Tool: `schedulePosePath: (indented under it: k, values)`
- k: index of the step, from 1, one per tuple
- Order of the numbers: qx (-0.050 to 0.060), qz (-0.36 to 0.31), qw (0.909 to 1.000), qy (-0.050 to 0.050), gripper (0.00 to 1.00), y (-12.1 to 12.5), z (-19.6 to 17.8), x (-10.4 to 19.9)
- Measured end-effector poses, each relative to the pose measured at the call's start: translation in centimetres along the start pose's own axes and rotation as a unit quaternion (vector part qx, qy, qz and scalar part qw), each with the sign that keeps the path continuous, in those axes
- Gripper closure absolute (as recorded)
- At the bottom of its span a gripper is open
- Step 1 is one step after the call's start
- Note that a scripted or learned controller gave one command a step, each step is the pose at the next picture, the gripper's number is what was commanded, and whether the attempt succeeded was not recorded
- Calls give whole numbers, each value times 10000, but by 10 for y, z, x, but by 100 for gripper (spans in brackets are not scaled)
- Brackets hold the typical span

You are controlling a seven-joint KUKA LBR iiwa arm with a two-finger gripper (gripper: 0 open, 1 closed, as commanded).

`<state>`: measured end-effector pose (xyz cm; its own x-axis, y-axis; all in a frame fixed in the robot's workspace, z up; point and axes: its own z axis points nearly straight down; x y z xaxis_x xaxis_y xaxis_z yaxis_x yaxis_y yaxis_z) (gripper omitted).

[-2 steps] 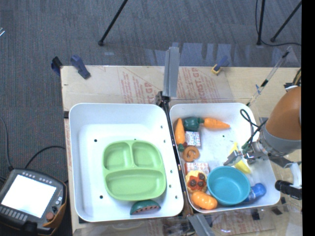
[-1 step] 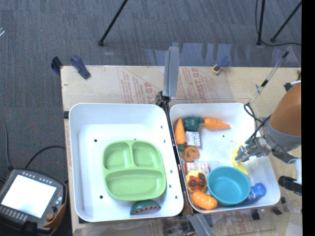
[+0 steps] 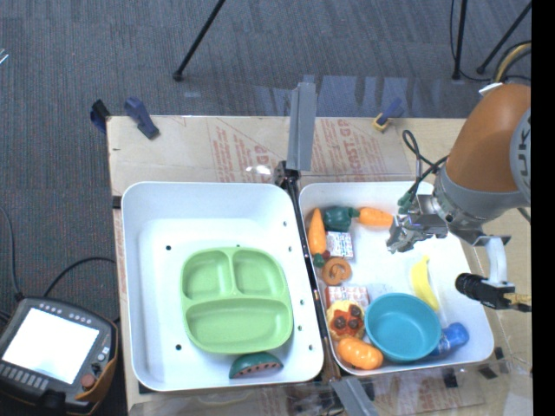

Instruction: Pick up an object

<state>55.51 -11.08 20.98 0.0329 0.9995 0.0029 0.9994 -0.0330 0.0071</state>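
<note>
Watermelon slice (image 3: 256, 367) below green plate (image 3: 236, 300); tool (image 3: 401, 239) hovers above right bin (image 3: 381, 191)

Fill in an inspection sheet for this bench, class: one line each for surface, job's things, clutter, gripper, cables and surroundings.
Surface: cardboard-covered bench bearing two white bins; left bin, right bin.
Job's things: right bin holds a blue bowl, banana, carrot, donut and other small toys.
Clutter: green divided plate and a watermelon slice in the left bin.
Gripper: gripper above the right bin, holding nothing visible.
Cables: black cable running up to the wrist.
Surroundings: pendant on grey carpet; tripod legs.
</note>
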Motion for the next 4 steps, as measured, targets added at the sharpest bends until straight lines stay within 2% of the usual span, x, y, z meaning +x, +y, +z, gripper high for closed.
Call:
schedulePosePath:
  k: [1, 2, 3, 4]
  values:
    - [61, 972, 9952, -17, 100, 20, 17, -63]
    - [55, 966, 9953, -17, 0, 21, 16, -63]
    - [55, 1421, 9898, 18, 0, 44, 124, -87]
    - [69, 1395, 9902, 0, 100, 44, 114, -88]
